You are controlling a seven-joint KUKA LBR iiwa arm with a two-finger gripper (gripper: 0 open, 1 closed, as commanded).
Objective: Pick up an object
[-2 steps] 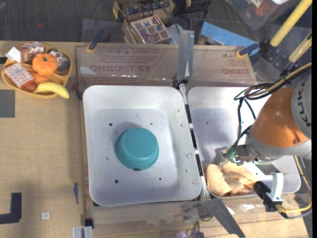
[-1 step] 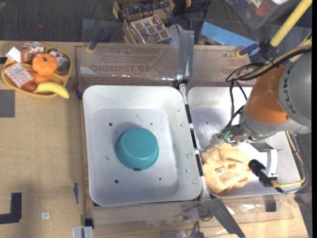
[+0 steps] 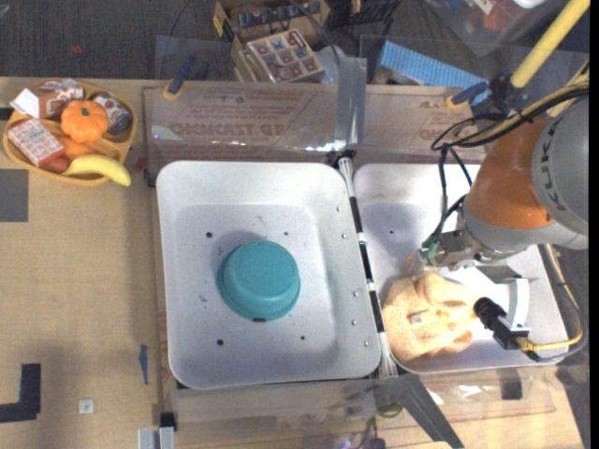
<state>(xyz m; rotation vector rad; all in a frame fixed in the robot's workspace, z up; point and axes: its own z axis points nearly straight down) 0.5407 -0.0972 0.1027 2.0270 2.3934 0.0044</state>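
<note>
A teal upside-down bowl (image 3: pixel 260 280) sits in the middle of the left bin (image 3: pixel 187 195). A tan bread-like lump in a clear wrapper (image 3: pixel 426 316) lies in the near left corner of the right bin (image 3: pixel 393 204). My gripper (image 3: pixel 440 260) reaches down from the right over the far edge of that lump, seemingly touching it. The wrist and its bracket hide the fingertips.
A wooden dish (image 3: pixel 23 152) with a small pumpkin (image 3: pixel 84 120), a banana (image 3: pixel 98 167) and packets stands on the bench at the far left. Boxes and clutter (image 3: pixel 276 36) lie behind the bins. A clear panel (image 3: pixel 243 120) runs along the bins' far side.
</note>
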